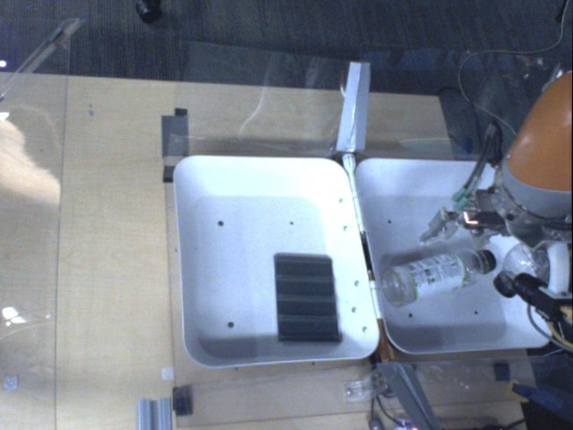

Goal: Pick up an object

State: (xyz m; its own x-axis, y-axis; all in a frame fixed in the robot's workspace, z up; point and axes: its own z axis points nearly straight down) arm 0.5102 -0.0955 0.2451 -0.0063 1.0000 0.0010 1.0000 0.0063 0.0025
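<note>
A clear plastic bottle [434,276] lies on its side in the right bin [403,200], its dark cap pointing right. In the left bin [233,195] a black ribbed rectangular block [306,297] lies flat near the front wall. My gripper [450,220] hangs over the right bin, just above and behind the bottle's cap end. Nothing shows between it and the bottle, and the bottle rests on the bin floor. The arm's orange band [546,141] is at the right edge.
A metal divider post [353,106] stands behind the seam between the two bins. Cables and a clear rounded part [528,262] crowd the right bin's right side. Wooden bench surface [98,240] stretches to the left of the bins.
</note>
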